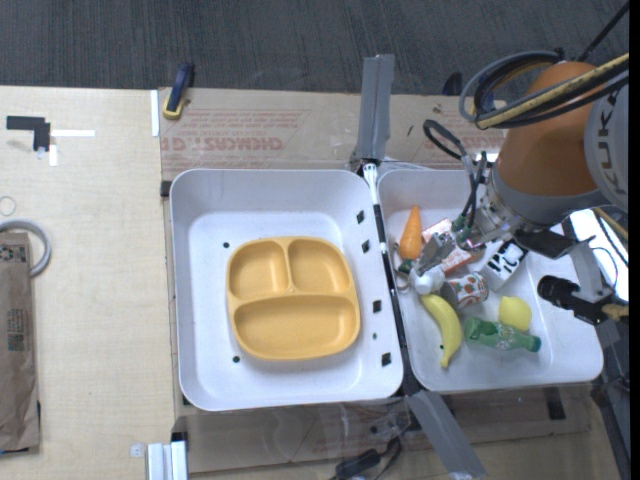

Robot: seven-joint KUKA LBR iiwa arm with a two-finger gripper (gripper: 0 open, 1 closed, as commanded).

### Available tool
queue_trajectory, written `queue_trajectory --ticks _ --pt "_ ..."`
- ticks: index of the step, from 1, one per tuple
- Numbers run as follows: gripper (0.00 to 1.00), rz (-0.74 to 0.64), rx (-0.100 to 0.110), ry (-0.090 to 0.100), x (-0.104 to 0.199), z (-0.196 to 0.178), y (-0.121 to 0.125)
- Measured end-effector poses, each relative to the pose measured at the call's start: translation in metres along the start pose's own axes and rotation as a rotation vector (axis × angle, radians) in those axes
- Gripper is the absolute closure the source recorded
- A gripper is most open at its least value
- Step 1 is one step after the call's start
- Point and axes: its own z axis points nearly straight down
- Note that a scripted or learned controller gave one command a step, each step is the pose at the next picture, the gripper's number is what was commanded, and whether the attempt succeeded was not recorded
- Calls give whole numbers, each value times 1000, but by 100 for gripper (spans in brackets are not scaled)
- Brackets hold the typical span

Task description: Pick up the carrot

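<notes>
The arm (580,118) is grey with a broad orange band above the wrist. Black cables loop over its top, with a yellowish one alongside. Part of a dark brand name shows on the grey casing.

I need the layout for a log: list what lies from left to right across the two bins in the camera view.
Yellow divided plate in the left bin → carrot → banana → green bottle, all three in the right bin.
</notes>
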Motion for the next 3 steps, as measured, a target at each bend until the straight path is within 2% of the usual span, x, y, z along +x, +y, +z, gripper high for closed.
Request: queue_trajectory --ticks 1,2,3 --pt "0 93 -1 -2 -33 -121 -59" --pt "0 -51 0 -1 21 -120 -32" --pt "0 23 -1 -2 77 -131 -11"
